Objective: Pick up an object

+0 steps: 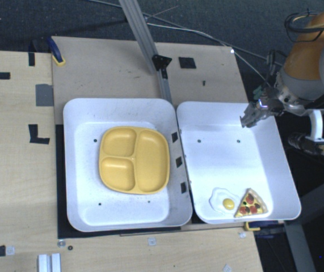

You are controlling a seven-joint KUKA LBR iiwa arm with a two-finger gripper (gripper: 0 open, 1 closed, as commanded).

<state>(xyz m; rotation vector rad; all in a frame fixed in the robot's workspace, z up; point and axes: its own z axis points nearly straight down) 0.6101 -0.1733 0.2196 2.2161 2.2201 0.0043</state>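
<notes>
Grey and orange arm, entering from the right edge of the camera view. Gripper [251, 118] at the upper right rim of the right bin [235, 152], pointing down and left, above the rim rather than down on the floor. Fingers small, dark and seen end-on; grasp state cannot be told; nothing seen between them.

Below the gripper, well apart, in the near corner of the same bin:
- toy fried egg [223, 200], white with a yellow yolk, flat on the floor;
- toy pizza slice [251, 203], yellow crust with red and dark toppings, just right of the egg, touching it or very nearly so, point upward in the picture.

Neither item in contact with the gripper; both at rest on the bin floor.

Left of the gripper, across the divide between bins:
- left bin [82, 152], white, shallow, side by side with the right one;
- yellow divided plate [134, 160], three compartments, rounded corners, lying flat near the middle of that bin, slightly turned.

Farther out, above and left of the gripper:
- slanted grey metal bar [142, 33], running from the top edge down to the gap between bins;
- thin cables [196, 30] across the dark floor;
- wooden bench top [14, 152] with black tape marks.
</notes>
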